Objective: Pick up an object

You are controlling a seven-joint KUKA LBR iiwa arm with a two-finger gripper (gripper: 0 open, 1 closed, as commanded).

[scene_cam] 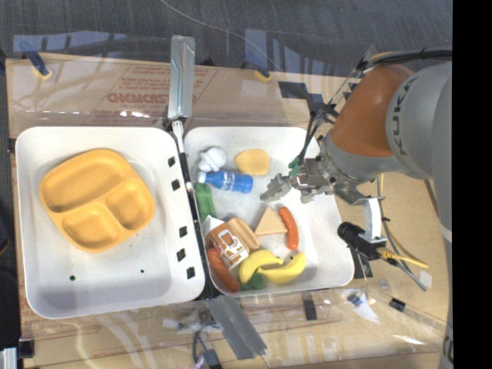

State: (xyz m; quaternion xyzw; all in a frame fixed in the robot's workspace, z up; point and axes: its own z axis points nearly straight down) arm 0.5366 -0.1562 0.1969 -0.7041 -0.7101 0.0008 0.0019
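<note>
My gripper (287, 190) hangs over the middle of the right bin (327, 148), fingers apart with nothing between them. Just below it lie a tan wedge (270, 223) and an orange-red sausage (289, 227). A yellow rounded piece (252, 161) and a blue bottle (231, 181) lie to its left, with a white lumpy toy (213, 158) beyond them. Near the bin's front are a brown-and-white box (233, 241), a yellow banana (274, 267) and a red piece (220, 272). A green piece (204, 200) lies along the left wall.
The left bin (46, 283) holds a yellow divided tray (96, 198). A metal bar (181, 75) stands at the back between the bins. Cables and a black fitting (361, 241) sit at the right bin's right edge, under the arm.
</note>
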